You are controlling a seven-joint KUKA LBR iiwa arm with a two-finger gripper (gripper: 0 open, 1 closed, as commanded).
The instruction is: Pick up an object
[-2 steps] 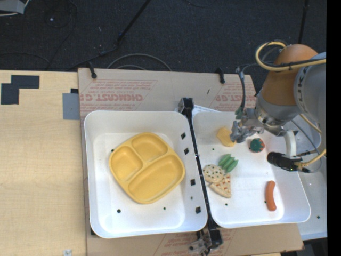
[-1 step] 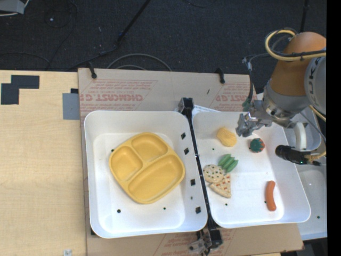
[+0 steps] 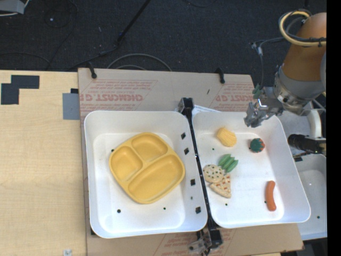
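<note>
The right bin (image 3: 290, 167) holds several toy foods: a yellow lump (image 3: 226, 137), a small dark green and red piece (image 3: 257, 145), a green pea pod (image 3: 228, 162), a pizza slice with dots (image 3: 219, 179) and an orange sausage (image 3: 271, 195). My gripper (image 3: 257, 114) hangs over the far edge of this bin, above and to the right of the yellow lump and just behind the dark green piece. Nothing shows between its fingers.
A yellow divided plate (image 3: 146, 167) lies in the left bin (image 3: 101, 143). A black divider (image 3: 193, 159) separates the two bins. Cardboard (image 3: 160, 89) lies under the bins, and a wooden bench top (image 3: 37, 164) extends to the left.
</note>
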